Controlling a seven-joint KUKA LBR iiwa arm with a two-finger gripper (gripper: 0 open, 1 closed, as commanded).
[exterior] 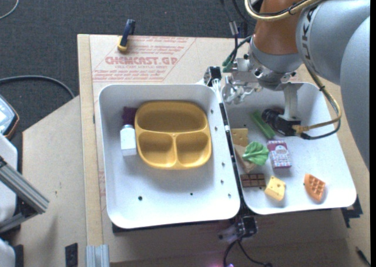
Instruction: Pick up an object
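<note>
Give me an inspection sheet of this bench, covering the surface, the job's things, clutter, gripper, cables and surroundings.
Surface: left bin and right bin side by side on a board.
Job's things: in the right bin, cheese wedge, waffle piece, pink carton, green leafy toy, chocolate bar, green stick.
Clutter: yellow divided tray and small white bottle in the left bin.
Gripper: gripper over the right bin's far left corner; finger state unclear.
Cables: yellow cable looping along the arm; grey cable on the floor.
Surroundings: dark carpet; yellow-handled tool at the board's far edge.
</note>
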